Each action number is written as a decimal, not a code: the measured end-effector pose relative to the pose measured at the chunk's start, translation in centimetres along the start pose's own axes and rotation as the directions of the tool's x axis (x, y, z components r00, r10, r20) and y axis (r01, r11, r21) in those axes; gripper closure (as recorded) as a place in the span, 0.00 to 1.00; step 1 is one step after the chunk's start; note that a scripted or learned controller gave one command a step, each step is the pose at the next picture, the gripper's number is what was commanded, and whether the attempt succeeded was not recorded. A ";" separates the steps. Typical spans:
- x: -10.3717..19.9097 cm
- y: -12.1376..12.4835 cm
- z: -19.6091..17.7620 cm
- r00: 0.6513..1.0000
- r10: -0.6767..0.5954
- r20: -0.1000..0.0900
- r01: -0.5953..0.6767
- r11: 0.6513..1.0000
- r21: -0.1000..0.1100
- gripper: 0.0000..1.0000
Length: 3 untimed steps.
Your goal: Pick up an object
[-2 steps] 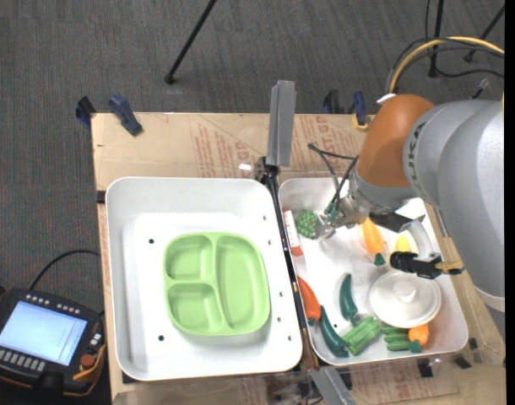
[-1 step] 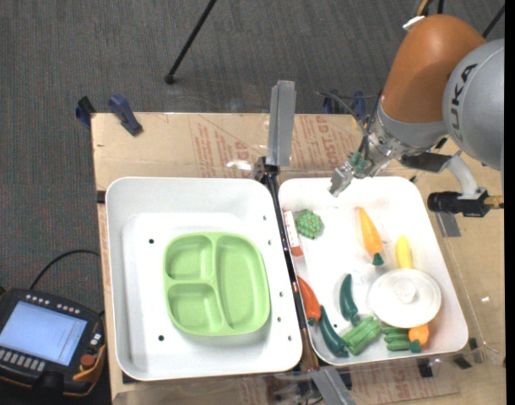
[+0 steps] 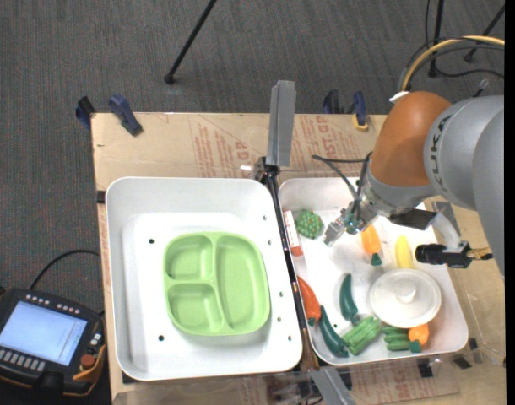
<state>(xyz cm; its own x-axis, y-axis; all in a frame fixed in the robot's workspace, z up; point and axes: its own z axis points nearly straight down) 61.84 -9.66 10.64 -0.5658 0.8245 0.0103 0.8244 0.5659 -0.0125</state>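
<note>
nothing picked yet. low in the right bin lie beans, a white lid and a carrot. higher, centre-right of frame, my gripper hangs by the broccoli; its grip i cannot tell.

**Two bins, one plate, a heap of toy food**

On the tabletop I count two white bins: the left bin carries one green divided plate, and the right bin carries the rest. There I make out one white lidded bowl, one green bumpy ball, one yellow piece, two dark green pods, and three orange pieces, the plainest an orange carrot. The small green bits by the bowl are too bunched to count.
</note>
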 end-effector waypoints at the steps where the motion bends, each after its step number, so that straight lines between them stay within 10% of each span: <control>1: -1.1 1.4 -16.1 0.989 -0.144 0.027 0.144 0.989 -0.024 1.00; 2: -0.9 1.2 -15.1 0.989 -0.144 0.013 0.144 0.989 -0.012 0.00; 3: -3.8 -1.1 -8.0 0.989 -0.149 0.006 0.149 0.989 -0.006 0.00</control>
